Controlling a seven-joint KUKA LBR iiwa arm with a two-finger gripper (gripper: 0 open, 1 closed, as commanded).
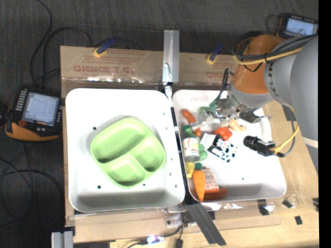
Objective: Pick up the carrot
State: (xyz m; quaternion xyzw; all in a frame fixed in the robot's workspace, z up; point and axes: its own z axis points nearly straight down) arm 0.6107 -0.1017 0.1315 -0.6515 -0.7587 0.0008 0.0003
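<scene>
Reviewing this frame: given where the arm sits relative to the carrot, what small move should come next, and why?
Probably shift the gripper toward the near edge of the right bin. The carrot lies by the bin's near-left corner, beside an orange packet, while the gripper hangs over the clutter at the bin's far side, well apart from it.

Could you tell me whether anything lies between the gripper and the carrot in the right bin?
Yes. The gripper is over the bin's far end, while the carrot lies by the near left corner. A small can and a black-and-white block lie between them.
</scene>
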